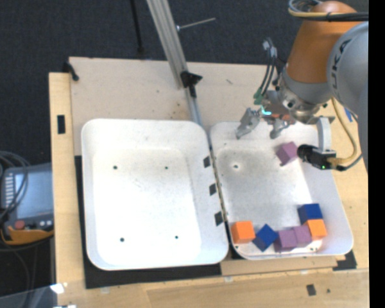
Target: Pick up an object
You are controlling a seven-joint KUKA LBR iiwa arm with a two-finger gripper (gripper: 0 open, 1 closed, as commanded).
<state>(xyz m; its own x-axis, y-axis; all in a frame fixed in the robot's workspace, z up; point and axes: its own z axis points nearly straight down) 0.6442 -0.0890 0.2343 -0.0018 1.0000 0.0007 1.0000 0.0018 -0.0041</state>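
1. Dark carpet surrounded the wooden surface [135, 88] bearing two white bins.
2. We saw the pincer [262, 124] spread wide, holding nothing, above the right bin's [260, 191] far edge.
3. We judged the approach underway; next it needed to shift right and descend.
4. The purple block [286, 153], lying just right of the pincer, sat corner-on, roughly cubic, no clear long axis.
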